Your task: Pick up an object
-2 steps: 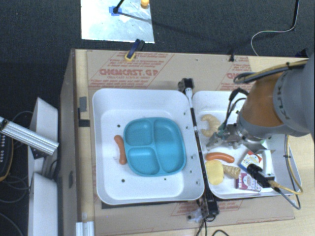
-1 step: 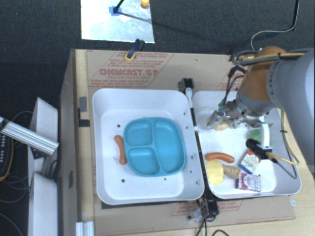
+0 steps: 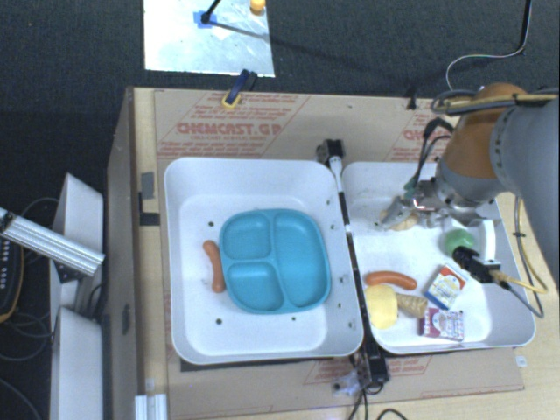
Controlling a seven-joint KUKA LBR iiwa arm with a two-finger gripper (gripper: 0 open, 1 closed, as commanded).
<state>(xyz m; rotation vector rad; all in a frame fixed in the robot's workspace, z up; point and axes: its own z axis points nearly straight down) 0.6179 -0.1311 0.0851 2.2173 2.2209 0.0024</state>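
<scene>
Dark carpet surrounds a brown cardboard-topped bench (image 3: 262, 116) bearing two shallow white plastic bins side by side. My grey arm with its orange band (image 3: 503, 138) comes in from three o'clock and bends down over the right bin (image 3: 516, 322), so that my pincer (image 3: 404, 210) sits low in that bin's upper half, toward eleven o'clock from the bin's middle. I judge the wrist is held this low because a grasp is being tried.

At nine o'clock lies the left bin (image 3: 188, 261), holding a blue compartmented plastic tray (image 3: 273, 261) at its centre; a small orange-red sausage (image 3: 214, 265) lies just beside the tray's nine o'clock edge.

My likely target is the pale tan, flattish food piece (image 3: 402, 222) right at my fingertips. Its long axis seems to run roughly from nine to three o'clock, though it is small and partly covered. Whether my pincer is clenched on it or released I cannot tell.

Further toward six o'clock in the right bin lie a yellow rounded block (image 3: 381, 306), a red-and-white printed packet (image 3: 442, 325), a small red-and-yellow carton (image 3: 446, 285), a green ball (image 3: 458, 238), and a second orange-red sausage (image 3: 390, 279) lying from nine to three o'clock.
</scene>
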